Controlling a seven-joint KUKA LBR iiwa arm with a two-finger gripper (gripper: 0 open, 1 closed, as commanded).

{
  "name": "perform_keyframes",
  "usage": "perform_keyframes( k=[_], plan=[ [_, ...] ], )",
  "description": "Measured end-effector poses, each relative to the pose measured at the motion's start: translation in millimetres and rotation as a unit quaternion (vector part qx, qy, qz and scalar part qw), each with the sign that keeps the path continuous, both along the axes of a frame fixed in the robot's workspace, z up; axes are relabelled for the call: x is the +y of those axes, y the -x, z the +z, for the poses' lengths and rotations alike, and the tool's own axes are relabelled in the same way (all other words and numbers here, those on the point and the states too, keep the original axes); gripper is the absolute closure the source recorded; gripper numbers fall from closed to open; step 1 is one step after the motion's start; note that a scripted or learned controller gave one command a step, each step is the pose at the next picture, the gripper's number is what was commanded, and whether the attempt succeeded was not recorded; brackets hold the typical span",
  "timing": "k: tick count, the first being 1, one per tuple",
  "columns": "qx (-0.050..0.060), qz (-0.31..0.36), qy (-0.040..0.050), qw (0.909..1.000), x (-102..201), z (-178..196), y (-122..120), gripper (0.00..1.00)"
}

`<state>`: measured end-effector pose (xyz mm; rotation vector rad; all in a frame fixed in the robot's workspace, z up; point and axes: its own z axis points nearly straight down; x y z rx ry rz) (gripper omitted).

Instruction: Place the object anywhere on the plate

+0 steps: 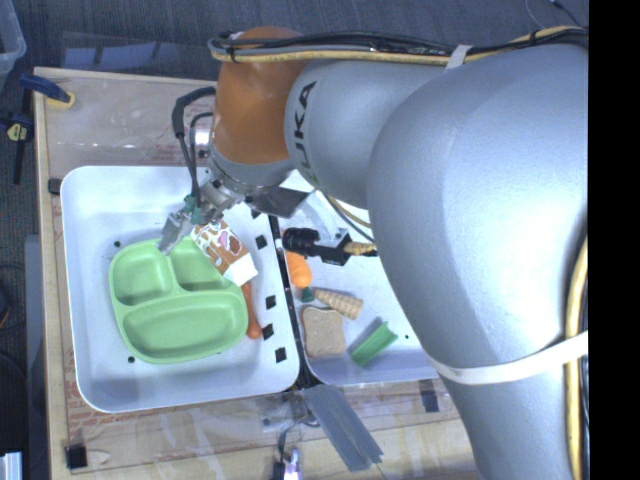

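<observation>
A green divided plate (180, 313) lies in the left bin (85, 268). A small white carton with brown spots and an orange edge (223, 249) rests against the plate's upper right rim, partly over its top right compartment. My gripper (176, 230) hangs over the plate's upper edge, just left of the carton and close to it. The view does not show the carton between its tips. The arm's orange band (250, 98) and grey body cover the back of the right bin.
An orange stick (253, 320) lies between the plate and the left bin's right wall. In the right bin (400, 368) are an orange carrot (298, 269), a waffle cone (338, 303), a slice of bread (322, 334) and a green block (372, 343).
</observation>
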<state>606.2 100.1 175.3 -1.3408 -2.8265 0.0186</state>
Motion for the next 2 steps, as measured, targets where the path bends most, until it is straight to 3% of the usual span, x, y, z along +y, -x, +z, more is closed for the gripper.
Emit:
perform_keyframes(
  k=[1,2],
  plan=[
    [0.002,0.001,0.0007,1.0000,-0.8,7.7,-1.0,1.00],
    [0.002,0.001,0.0008,1.0000,-0.6,7.7,-0.9,0.00]
  ],
)
